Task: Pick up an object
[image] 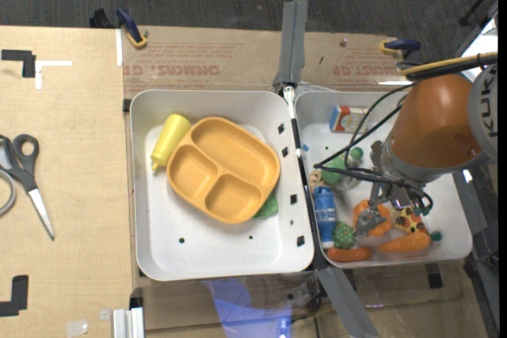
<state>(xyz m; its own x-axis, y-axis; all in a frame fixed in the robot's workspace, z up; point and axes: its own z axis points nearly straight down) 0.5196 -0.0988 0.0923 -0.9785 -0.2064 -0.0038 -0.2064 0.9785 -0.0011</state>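
Two white bins [146, 194], one orange tray [223, 169], one yellow bottle [169, 140], gripper [379, 211] jaw state unclear

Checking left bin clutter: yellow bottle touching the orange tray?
Touching. The camera view shows the yellow bottle lying against the orange tray's upper-left rim, no white bin floor between them.

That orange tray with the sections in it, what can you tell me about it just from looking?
The orange tray looks like smooth moulded plastic with rounded corners and a raised rim. Ridges divide it into three compartments: one long one on the far side and two smaller ones nearer the camera. It lies right side up, turned at an angle, in the left bin. A yellow bottle rests against its left edge, and something green pokes out from under its lower right corner.
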